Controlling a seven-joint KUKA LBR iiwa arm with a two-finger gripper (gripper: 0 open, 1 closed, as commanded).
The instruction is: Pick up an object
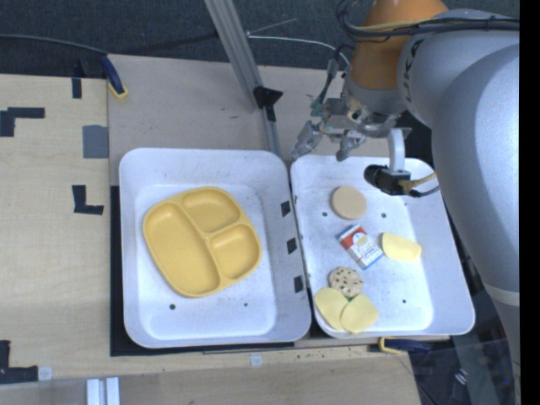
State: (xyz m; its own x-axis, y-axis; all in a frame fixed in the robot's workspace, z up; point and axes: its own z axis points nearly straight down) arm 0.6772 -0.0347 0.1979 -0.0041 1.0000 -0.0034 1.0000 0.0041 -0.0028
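Observation:
My gripper (325, 146) hangs over the far edge of the right bin (439, 302), its two fingers spread apart with nothing between them. Below it in that bin lie a round tan disc (348, 202), a small red and white carton (361, 246), a yellow wedge (401, 248), a brown cookie (345, 280) and two pale yellow pieces (346, 310) at the near edge. The disc is the closest thing to the gripper, a little nearer the camera.
The left bin (139, 310) holds a yellow divided plate (201, 240). A slanted metal pole (240, 49) stands behind the bins, just left of the gripper. The big grey arm fills the right side.

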